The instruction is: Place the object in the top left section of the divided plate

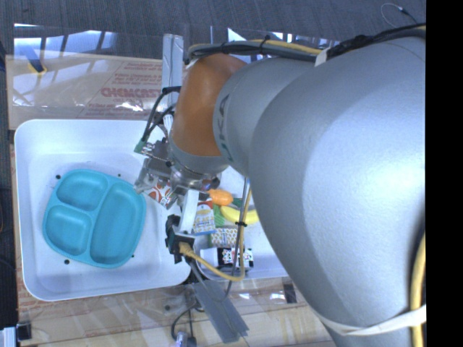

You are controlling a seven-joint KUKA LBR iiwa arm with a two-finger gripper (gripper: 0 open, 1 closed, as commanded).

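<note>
Bulky grey arm (325,186) — orange band (199,107) above the wrist, black and yellow cables (260,47) along the far side.

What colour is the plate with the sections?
Light blue, the divided plate in the camera view.

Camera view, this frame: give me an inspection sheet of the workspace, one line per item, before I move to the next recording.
Surface: left white bin on a wooden bench; right bin mostly hidden under the arm.
Job's things: blue divided plate lies in the left bin, all three sections bare; which object is meant cannot be told.
Clutter: small colourful items piled in the right bin, among them something yellow and something orange.
Gripper: wrist assembly hangs over the edge between the bins; finger state cannot be told.
Cables: yellow cable loops below the wrist; black cables run along the arm.
Surroundings: clear plastic sheet with red print behind the bins.
</note>
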